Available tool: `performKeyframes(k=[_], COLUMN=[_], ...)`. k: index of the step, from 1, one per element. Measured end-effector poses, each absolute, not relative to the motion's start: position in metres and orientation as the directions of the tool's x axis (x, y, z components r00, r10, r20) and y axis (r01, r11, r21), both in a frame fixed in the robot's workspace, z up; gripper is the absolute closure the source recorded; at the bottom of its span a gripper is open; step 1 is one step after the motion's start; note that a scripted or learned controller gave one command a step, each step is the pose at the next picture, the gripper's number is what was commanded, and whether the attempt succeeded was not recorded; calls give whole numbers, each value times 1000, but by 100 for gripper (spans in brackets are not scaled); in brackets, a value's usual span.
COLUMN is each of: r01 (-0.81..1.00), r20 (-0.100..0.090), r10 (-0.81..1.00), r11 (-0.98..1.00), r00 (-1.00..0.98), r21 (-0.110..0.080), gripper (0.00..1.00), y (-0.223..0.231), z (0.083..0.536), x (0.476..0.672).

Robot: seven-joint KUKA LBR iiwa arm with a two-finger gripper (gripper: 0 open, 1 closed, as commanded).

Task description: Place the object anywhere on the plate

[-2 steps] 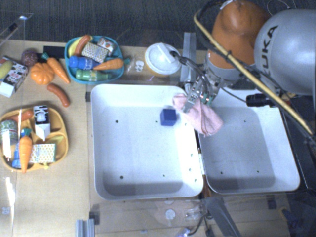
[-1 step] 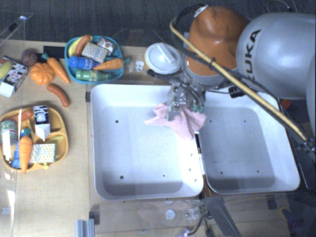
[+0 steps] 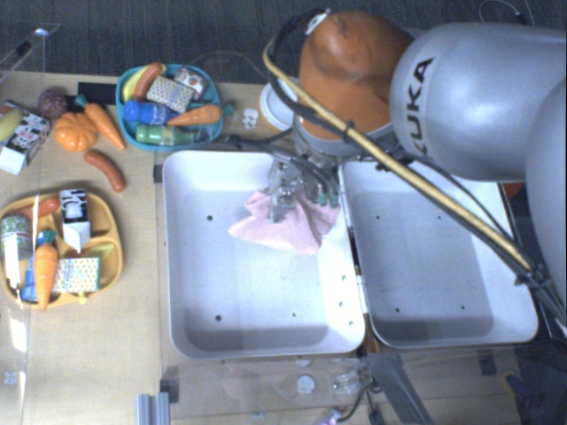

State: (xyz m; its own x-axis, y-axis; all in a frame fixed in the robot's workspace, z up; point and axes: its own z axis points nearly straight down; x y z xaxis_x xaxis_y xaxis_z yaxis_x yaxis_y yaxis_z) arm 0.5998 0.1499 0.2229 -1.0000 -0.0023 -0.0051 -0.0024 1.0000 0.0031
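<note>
The big grey robot arm with the orange band (image 3: 354, 51) reaches in from three o'clock and bends down over the left shallow white bin (image 3: 204, 326). Its gripper (image 3: 288, 193) sits at the twelve o'clock end of that bin, right on top of a soft pink cloth (image 3: 283, 228). The gripper touches the cloth, but I cannot tell if it is open or closed. The cloth lies crumpled on the bin floor, near the wall next to the right white bin (image 3: 443, 317). Out at nine o'clock on the wooden surface (image 3: 89, 361) are a yellow plate of toy food (image 3: 106, 228), a blue bowl of toy food (image 3: 168, 104), a small orange toy pumpkin (image 3: 74, 132) and a toy sausage (image 3: 106, 170).
</note>
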Motion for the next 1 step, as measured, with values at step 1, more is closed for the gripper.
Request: performKeyframes(k=[1], r01=[-2], r20=[-5], r10=[-2], r11=[1000], r00=[-1000], r21=[3], gripper=[0], y=[150], z=[223], x=[600])
